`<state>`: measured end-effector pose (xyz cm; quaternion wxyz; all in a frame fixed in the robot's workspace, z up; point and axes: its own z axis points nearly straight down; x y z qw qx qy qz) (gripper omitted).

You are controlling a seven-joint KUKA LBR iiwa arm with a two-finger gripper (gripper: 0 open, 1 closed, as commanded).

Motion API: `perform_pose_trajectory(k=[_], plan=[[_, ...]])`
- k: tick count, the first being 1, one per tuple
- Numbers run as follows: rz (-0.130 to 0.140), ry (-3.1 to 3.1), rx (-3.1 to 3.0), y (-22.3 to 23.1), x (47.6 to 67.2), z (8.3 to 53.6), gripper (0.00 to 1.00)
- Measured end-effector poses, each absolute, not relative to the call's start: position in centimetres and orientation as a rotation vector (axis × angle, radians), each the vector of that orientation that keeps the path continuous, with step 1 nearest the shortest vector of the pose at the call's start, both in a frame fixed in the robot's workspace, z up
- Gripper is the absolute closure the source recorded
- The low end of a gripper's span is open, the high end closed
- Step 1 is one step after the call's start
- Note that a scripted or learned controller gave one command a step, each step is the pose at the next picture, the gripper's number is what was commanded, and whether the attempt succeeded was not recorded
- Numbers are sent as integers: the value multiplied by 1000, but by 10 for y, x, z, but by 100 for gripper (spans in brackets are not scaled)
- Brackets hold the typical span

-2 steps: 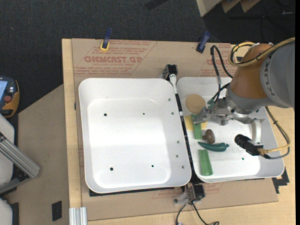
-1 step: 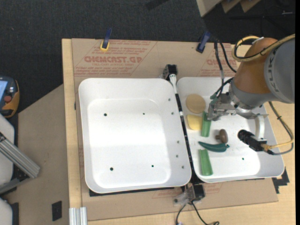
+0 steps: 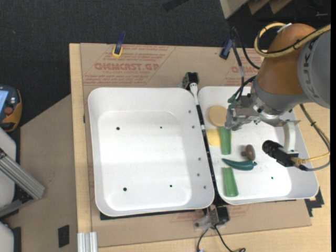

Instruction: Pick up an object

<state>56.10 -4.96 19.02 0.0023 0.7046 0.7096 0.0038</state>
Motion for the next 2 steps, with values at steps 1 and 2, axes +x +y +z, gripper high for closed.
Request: perform_pose_trajectory(k=[1,2], plan=[[17,2222,2209,-13,548,295,100],[7,2228,2212,42,535,305,100]])
